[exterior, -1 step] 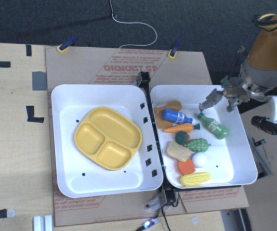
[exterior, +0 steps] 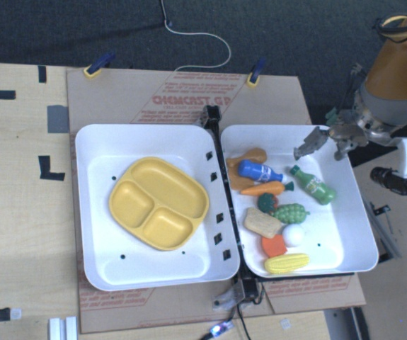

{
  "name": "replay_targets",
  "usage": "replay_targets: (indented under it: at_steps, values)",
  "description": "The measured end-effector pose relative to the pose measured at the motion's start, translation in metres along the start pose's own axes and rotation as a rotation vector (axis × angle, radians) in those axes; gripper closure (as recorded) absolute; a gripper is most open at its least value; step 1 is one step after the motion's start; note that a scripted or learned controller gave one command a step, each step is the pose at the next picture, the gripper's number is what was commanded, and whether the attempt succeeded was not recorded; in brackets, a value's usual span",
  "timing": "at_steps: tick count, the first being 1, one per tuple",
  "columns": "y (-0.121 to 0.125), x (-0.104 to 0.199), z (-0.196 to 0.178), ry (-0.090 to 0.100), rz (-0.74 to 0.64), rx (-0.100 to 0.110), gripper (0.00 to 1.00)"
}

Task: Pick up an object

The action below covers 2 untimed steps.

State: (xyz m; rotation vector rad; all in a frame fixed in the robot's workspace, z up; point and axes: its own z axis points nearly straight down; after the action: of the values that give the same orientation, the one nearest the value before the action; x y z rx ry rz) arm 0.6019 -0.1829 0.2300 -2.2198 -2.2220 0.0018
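Note:
The right bin (exterior: 345,253) holds several toy foods: a green bottle (exterior: 313,185), a blue bottle (exterior: 259,171), an orange carrot (exterior: 263,188), a green bumpy vegetable (exterior: 290,212), a white egg (exterior: 294,236), a yellow corn cob (exterior: 286,263), a red piece (exterior: 274,246) and a tan bread slice (exterior: 262,223). My gripper (exterior: 325,144) hangs over the bin's far right corner, just up and right of the green bottle. Its two fingers are spread apart with nothing between them.
The left bin (exterior: 93,190) holds a yellow divided plate (exterior: 158,202). A white cable (exterior: 203,37) runs across the dark floor behind the bench. Blue and yellow clamps (exterior: 98,64) hold the cardboard sheet at the back.

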Motion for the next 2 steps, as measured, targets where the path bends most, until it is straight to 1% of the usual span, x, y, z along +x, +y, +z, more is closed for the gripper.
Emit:
replay_targets:
  at_steps: [1, 2]
  values:
    - [-0.010, 0.005, 0.057, 0.001, -0.001, 0.006, 0.00]
    - [0.000, 0.008, 0.113, 0.001, -0.003, 0.003, 0.00]
